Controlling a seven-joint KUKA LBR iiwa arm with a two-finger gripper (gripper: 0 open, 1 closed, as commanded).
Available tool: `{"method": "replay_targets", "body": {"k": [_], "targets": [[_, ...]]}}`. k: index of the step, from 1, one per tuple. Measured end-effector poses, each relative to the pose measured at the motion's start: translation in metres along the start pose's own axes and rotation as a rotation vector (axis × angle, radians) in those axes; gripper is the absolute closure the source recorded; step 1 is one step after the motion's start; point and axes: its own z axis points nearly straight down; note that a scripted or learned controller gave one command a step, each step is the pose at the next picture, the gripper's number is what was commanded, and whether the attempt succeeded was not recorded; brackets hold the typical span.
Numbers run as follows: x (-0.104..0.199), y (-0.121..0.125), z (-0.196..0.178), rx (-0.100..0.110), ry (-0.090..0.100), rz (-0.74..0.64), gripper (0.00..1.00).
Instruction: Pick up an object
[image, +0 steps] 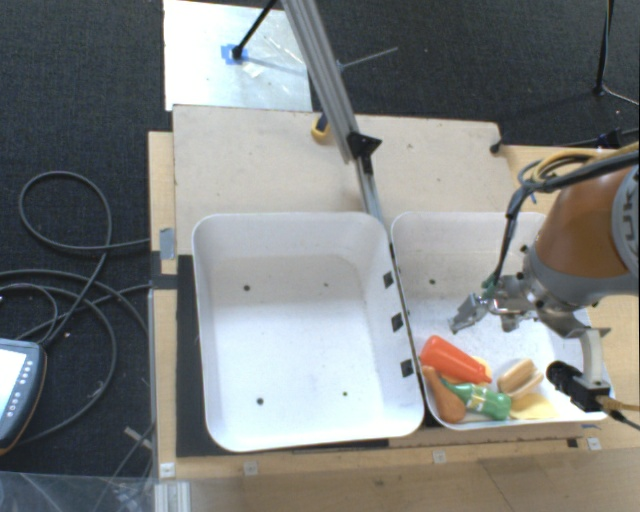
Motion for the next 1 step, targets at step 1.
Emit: {"method": "replay_targets", "body": {"k": [1], "targets": [[0.0028,0.0038,0.0618,0.000,0.000,0.001,0.00]]}}
